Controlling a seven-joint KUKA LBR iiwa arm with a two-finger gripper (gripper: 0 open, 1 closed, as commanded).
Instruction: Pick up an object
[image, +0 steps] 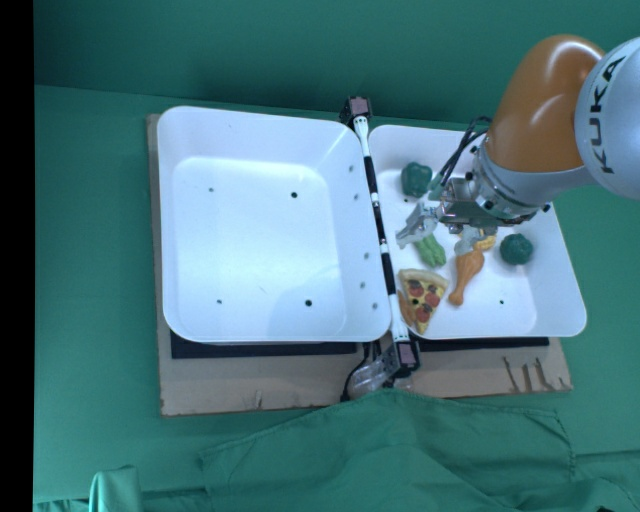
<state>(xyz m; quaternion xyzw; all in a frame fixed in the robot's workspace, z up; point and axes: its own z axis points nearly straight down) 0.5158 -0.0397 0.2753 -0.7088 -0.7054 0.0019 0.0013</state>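
A rumpled green cloth lies along the near edge of the bench, its folds lapping over the front of a brown cardboard sheet that carries the two white bins. The left bin shows a bare white floor with a few small dark dots. Between the bins runs a black and white divider bar with a dark clamp at each end. The right bin holds the toy food: a pizza slice near the front by the divider, an orange chicken drumstick just to its right and lying slantwise, a light green vegetable piece touching or nearly touching the drumstick's upper end, a dark green pepper-like piece toward the back, and a dark green round piece toward the bin's right side. The grey and orange arm reaches in from the right, and its gripper hangs low over the middle of the right bin, directly above the light green piece and the drumstick's thick end; whether the gripper is open or closed, I cannot tell, and nothing can be seen held
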